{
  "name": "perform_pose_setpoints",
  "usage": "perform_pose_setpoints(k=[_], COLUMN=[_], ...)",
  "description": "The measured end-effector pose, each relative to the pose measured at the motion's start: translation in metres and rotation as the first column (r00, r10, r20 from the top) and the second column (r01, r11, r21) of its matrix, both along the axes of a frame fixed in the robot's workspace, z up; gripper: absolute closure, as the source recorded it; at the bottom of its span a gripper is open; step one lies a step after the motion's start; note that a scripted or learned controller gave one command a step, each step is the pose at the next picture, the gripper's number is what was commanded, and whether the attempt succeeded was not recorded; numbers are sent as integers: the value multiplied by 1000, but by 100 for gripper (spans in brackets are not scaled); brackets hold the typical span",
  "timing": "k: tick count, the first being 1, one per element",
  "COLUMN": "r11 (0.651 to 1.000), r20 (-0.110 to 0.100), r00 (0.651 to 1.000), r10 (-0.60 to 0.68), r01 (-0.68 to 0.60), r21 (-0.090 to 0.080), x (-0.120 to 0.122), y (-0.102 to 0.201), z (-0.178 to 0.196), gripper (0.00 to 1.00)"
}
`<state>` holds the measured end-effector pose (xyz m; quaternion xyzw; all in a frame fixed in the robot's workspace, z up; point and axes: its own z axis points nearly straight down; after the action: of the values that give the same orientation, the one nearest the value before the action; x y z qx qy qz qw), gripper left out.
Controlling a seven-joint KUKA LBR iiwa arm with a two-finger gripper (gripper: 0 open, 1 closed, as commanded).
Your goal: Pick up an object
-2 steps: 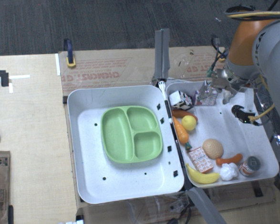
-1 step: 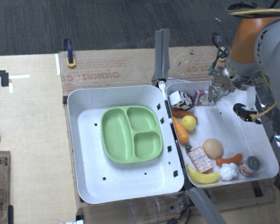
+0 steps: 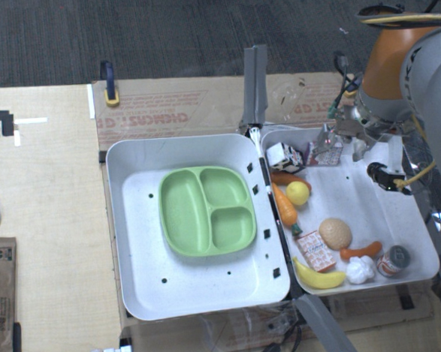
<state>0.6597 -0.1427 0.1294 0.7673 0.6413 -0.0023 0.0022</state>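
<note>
Although the arm is already over the bench, nothing looks picked up, so the whole task seems left to do. Going left to right, the left bin [image 3: 125, 216] holds a green divided plate [image 3: 206, 210], lying flat and well apart from the arm. Across the divider, the right bin [image 3: 404, 219] carries the loose things: a carrot [image 3: 284, 204] and a lemon [image 3: 298, 193] touching near the divider, a small card packet [image 3: 314, 249], a banana [image 3: 318, 276] at the front wall, a bread roll [image 3: 335, 233], a white lump [image 3: 359, 270] and a small can [image 3: 394, 260]. The gripper [image 3: 342, 142] hangs over the bin's far corner, above a crumpled wrapper [image 3: 326, 155]; whether its jaws are apart or together I cannot tell. Everything else lies nearer the front, clear of it, so the wrapper seems its likeliest target.
</note>
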Motion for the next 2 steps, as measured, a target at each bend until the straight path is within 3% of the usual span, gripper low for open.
perform_pose_setpoints(k=[1, 2], r11=[999, 1000], r20=[-2, -1], r00=[999, 1000], r10=[-44, -25], r01=[44, 25], r21=[9, 7], x=[0, -93], y=[-12, -1], z=[-31, -38], gripper=[0, 0])
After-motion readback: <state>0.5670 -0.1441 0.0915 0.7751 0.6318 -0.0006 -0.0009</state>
